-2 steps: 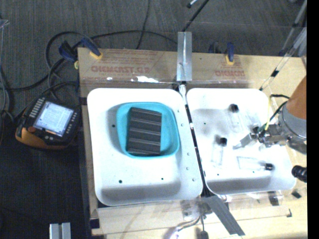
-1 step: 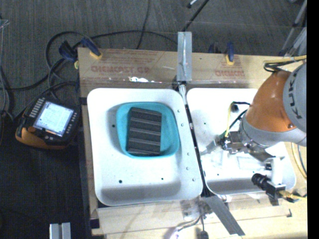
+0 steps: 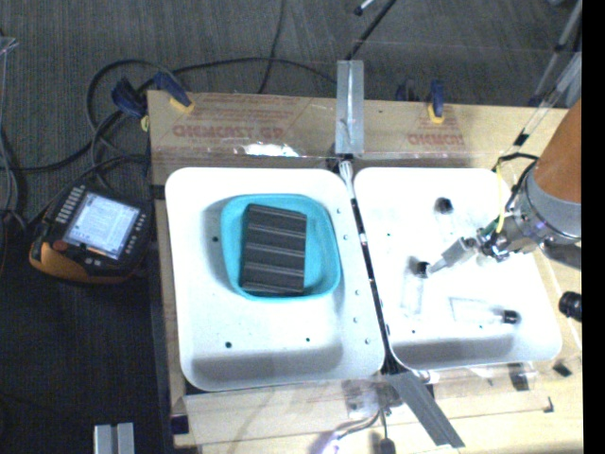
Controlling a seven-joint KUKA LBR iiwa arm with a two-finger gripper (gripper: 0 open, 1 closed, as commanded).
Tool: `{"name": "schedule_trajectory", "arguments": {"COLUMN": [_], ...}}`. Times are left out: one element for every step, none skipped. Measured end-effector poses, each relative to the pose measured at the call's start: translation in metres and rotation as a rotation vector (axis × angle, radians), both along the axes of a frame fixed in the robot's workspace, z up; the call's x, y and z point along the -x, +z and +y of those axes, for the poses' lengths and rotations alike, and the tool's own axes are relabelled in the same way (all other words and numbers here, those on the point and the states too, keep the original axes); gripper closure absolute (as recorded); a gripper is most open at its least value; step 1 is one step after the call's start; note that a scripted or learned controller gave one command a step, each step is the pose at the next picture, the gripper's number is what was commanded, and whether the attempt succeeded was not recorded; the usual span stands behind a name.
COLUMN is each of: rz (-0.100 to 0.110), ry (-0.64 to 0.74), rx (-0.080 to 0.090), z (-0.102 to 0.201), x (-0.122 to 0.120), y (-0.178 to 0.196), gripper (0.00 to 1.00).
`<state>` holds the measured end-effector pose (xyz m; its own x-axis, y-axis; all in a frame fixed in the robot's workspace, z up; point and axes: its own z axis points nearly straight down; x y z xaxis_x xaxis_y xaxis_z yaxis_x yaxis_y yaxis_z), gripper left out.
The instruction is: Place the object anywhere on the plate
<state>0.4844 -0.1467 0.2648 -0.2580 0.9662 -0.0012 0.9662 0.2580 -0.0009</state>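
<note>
Dark grey ribbed block (image 3: 274, 249) lies on turquoise plate (image 3: 326, 253); pincer (image 3: 423, 268) grip unclear.

— Where's the arm (image 3: 565, 173) sitting?

— It comes in from the right edge, grey, with the orange band high up near the edge. The wrist (image 3: 529, 230) leans down and to the left.

— And the gripper (image 3: 423, 268)?

— It stretches out long and thin from the wrist, slanting down-left, its dark tip low and pointing left. Too small and blurred to judge how the tip is set.
</note>
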Motion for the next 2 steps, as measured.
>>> {"name": "schedule_trajectory", "arguments": {"rz": [0.003,0.000], "ry": [-0.207,0.133], "rx": [-0.001,0.000], "z": [0.025,-0.054], "x": [0.001,0.000], "y": [-0.084,-0.051], "gripper": [0.00,0.00]}}
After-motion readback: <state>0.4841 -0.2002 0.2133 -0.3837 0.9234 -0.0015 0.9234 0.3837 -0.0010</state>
